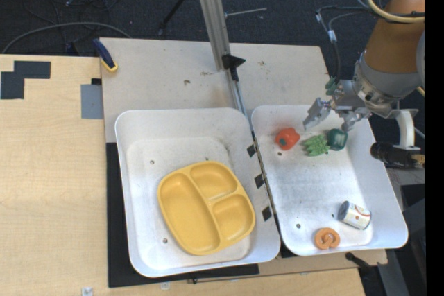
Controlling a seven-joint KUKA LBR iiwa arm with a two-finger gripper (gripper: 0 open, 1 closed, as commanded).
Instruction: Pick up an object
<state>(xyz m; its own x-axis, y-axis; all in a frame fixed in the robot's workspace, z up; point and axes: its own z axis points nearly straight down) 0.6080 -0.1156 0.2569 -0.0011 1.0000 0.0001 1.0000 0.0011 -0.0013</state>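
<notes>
The right bin (305, 184) holds several small objects. A red tomato-like piece (286, 138) lies near its far left. A green leafy toy (316, 145) sits beside a dark green round piece (336, 139). Toward the front lie a white cylinder with a dark end (354, 215) and an orange ring-shaped piece (327, 238). My gripper (331, 114) hovers over the bin's far edge, just above the green pieces. Its fingers (313, 113) are spread open with nothing between them.
The left bin (139, 142) holds a yellow divided tray (206, 206). A grey metal post (215, 17) rises behind the bins, with a black clamp (233, 63) on it. Black clips (259, 180) sit along the seam between the bins.
</notes>
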